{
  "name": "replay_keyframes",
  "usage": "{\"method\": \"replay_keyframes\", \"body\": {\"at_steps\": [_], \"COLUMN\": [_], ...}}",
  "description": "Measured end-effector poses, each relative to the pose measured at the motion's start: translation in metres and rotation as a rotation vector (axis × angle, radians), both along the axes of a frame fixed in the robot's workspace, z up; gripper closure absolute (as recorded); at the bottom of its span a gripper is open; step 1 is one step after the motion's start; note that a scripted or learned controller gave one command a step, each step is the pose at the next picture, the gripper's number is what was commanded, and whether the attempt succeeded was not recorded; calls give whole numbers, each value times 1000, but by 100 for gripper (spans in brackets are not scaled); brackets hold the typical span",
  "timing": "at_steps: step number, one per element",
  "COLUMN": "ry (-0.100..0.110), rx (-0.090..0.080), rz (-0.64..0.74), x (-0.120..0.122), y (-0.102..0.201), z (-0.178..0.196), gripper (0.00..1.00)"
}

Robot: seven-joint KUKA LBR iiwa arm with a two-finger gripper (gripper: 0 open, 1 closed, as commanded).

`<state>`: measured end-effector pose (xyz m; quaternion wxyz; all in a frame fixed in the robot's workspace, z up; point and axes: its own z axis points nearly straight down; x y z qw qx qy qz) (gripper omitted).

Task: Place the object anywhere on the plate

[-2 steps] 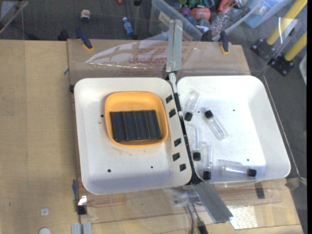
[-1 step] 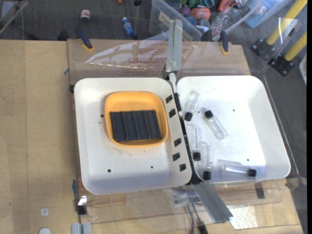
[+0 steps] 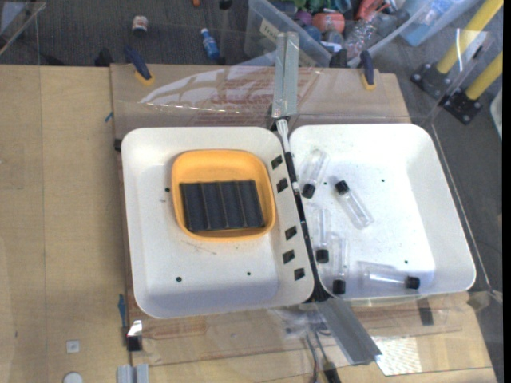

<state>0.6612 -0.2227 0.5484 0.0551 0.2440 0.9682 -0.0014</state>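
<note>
My bench [image 3: 56,214] is pale wood across the left of the frame; beyond it, dark grey carpet [image 3: 72,14] fills the top, with a clear tub of bright toys [image 3: 351,10] at upper right

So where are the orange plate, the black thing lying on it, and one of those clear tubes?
orange plate [image 3: 185,166]: camera view, upper left rim.
black thing [image 3: 222,206]: camera view, its middle.
clear tube [image 3: 352,204]: camera view, mid-body.

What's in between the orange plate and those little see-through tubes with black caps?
In the camera view, the raised white divider where the two bins meet, dotted with small black squares, lies between the orange plate and the clear tubes.
</note>
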Motion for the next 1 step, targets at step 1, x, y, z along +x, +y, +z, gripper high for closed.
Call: {"method": "replay_keyframes", "body": {"at_steps": [1], "ry": [-12], "rx": [-4], "rz": [1], "x": [0], "y": [0], "z": [14], "gripper": [100]}}
